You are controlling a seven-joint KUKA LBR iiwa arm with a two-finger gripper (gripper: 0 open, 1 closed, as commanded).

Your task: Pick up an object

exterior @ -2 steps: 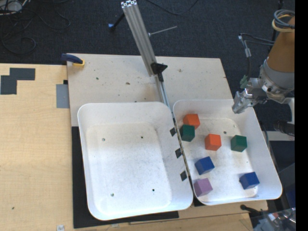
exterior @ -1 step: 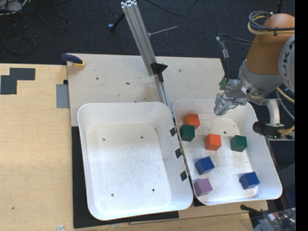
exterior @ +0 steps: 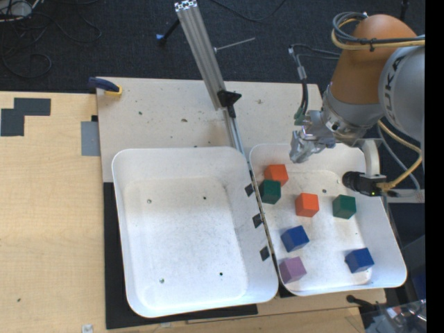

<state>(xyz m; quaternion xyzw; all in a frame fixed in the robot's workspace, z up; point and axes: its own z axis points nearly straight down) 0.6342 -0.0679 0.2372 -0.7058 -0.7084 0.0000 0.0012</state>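
Observation:
The right bin (exterior: pixel 388 266) holds several small cubes: an orange one (exterior: pixel 277 173) touching a dark green one (exterior: pixel 270 191) at the left wall, a second orange cube (exterior: pixel 306 204), a green cube (exterior: pixel 343 206), two blue cubes (exterior: pixel 294 238) (exterior: pixel 359 259) and a purple cube (exterior: pixel 292 269). My gripper (exterior: pixel 300 155) hangs above the far end of this bin, just right of and beyond the first orange cube. Nothing shows between its fingers.
The left bin (exterior: pixel 132 186) lies beside the right one, with black clips (exterior: pixel 257 220) along the shared wall. A slanted aluminium rail (exterior: pixel 205 57) rises behind the bins. A blue and yellow clamp (exterior: pixel 105 85) sits at the bench's far left corner.

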